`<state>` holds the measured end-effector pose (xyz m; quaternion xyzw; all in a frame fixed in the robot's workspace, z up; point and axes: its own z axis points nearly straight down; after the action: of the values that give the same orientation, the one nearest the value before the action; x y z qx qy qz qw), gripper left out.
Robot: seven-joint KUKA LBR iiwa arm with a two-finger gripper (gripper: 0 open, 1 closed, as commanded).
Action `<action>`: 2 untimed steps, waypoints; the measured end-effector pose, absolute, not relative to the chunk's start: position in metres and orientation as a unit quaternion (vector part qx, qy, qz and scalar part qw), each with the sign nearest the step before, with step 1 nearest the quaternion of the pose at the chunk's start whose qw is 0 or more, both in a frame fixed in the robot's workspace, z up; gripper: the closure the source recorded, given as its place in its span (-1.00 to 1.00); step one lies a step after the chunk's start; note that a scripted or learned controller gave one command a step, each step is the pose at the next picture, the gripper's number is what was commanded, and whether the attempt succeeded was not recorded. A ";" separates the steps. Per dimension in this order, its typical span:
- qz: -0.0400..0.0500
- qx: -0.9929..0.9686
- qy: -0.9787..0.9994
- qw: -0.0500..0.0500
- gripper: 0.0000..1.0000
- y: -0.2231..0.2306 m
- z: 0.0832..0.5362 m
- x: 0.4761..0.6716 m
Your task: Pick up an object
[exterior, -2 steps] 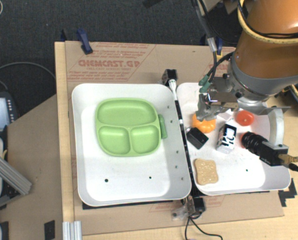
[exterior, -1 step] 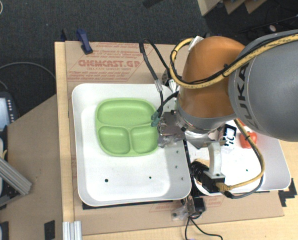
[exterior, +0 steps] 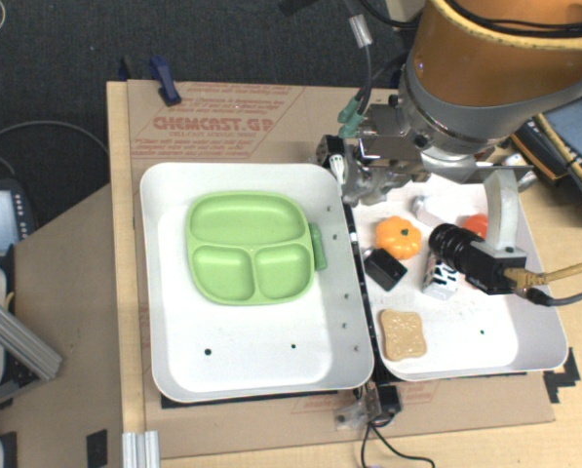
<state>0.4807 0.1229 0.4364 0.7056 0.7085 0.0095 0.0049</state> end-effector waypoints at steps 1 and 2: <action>-0.004 0.706 0.708 -0.003 1.00 0.152 0.362 0.478; 0.004 0.704 0.710 0.001 1.00 0.229 0.421 0.479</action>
<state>0.4791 0.2292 0.4215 0.7039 0.7103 0.0042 0.0009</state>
